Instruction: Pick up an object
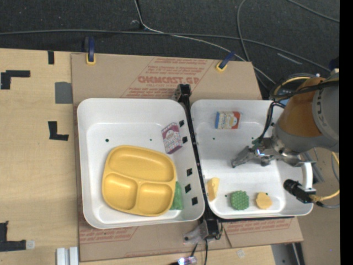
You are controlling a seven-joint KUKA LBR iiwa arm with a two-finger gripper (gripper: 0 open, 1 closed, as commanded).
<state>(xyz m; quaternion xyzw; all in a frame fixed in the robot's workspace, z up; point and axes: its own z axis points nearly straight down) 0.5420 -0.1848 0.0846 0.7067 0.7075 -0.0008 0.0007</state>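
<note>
Two bins sit side by side on the worktop [33, 148]; the left bin [91, 126] holds a compartment tray [138, 180] at its front, a small packet [172, 137] behind it against the right wall, and a thin item [177, 196] wedged at the tray's right edge; the right bin [248, 108] holds a carton [226, 120] at the back, three small pieces along the front: a wedge [212, 188], a round piece [239, 200], another [264, 201]; the pincer [240, 159] hangs over its middle.

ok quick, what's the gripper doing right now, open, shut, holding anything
Gripper: low over the right bin, nothing visibly held; cannot tell whether open or closed.
</note>
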